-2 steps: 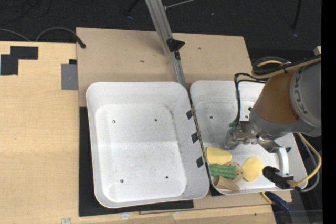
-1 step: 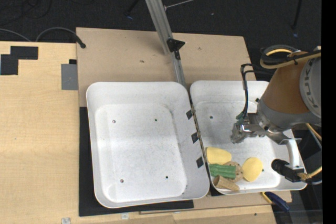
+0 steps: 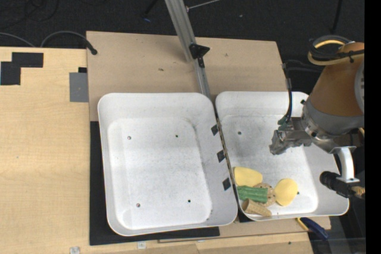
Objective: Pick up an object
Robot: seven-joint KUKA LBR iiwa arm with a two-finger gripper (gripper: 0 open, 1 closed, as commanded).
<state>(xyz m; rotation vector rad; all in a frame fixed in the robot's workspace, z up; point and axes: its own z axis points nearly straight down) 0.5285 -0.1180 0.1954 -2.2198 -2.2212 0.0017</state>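
A: Bench (image 3: 178, 59), item one?
B: Bare tan board at the far side, pale wood-grain panel (image 3: 41, 146) adjoining on the left.

A: Directly on it?
B: Two shallow white bins, side by side, rims touching. Left bin (image 3: 113, 110); right bin (image 3: 250, 105). Black mat (image 3: 95, 187) showing under the left bin's left and near edges.

A: Anything else resting there?
B: Slanted aluminium rail (image 3: 178, 15) meeting the board near the bins' junction, black bracket (image 3: 198, 51) on it. Small black clips (image 3: 221, 156) along the shared rim.
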